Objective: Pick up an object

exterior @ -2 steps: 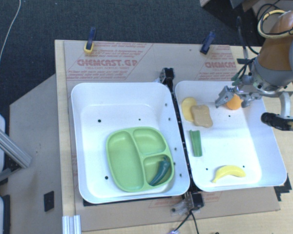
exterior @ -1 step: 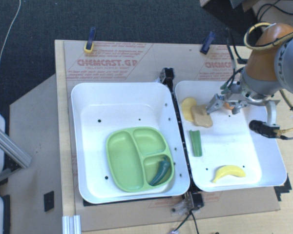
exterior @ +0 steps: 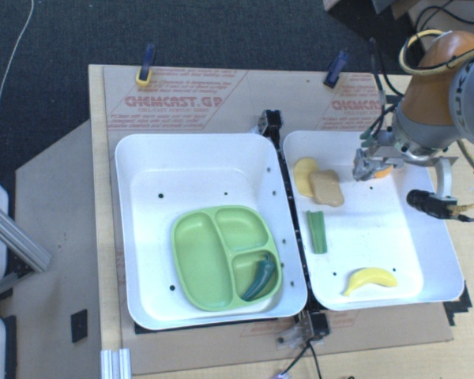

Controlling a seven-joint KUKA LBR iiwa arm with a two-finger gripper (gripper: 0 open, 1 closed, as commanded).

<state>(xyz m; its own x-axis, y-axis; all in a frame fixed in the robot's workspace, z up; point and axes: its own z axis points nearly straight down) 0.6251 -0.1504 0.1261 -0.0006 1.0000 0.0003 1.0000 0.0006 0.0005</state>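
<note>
Your gripper (exterior: 369, 166) hangs low over the right bin (exterior: 426, 279), just beside the tan slice (exterior: 326, 188) and yellow round piece (exterior: 304, 172). The banana (exterior: 370, 280) lies near the front, the green stick (exterior: 317, 231) near the left wall.
</note>
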